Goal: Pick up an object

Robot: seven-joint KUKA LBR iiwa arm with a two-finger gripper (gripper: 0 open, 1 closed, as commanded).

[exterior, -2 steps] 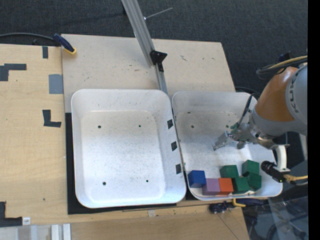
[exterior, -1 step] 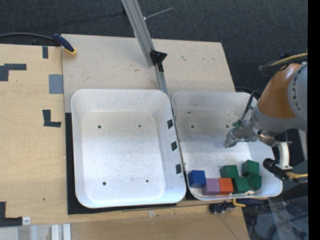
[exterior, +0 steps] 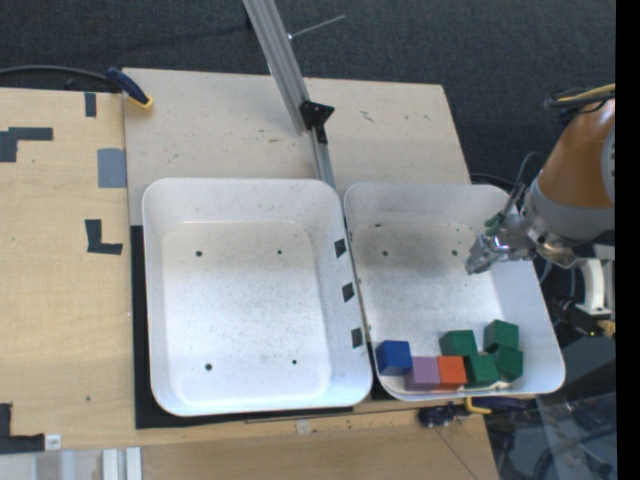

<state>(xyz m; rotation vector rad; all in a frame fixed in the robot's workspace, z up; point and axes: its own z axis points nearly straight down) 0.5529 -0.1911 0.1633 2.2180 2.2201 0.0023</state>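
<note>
My claw [exterior: 480,258] hangs over the right bin [exterior: 420,208], near that bin's right wall, about mid-depth. It's small and blurry from up here, so I can't tell how it's set; nothing shows in its grip. My arm [exterior: 575,183] comes in from the tabletop's right edge, orange band above the wrist.

The blocks sit bunched along the right bin's near edge, well apart from my claw. Left to right: blue block [exterior: 394,356], purple block [exterior: 426,371], orange block [exterior: 452,370], all touching or just beside each other. Then the green blocks [exterior: 487,351] in a cluster toward the bin's near right corner, several packed close, exact count hard to tell. One green block sits behind the orange one, others stack up toward the right wall.

Left bin [exterior: 240,198] sits beside the right bin, rims touching along the middle. Both rest on the tabletop [exterior: 60,268], pale wood w/ dark tape marks near its left edge. A grey metal rail [exterior: 280,53] slants in from the far edge and ends where the two bins meet.
</note>
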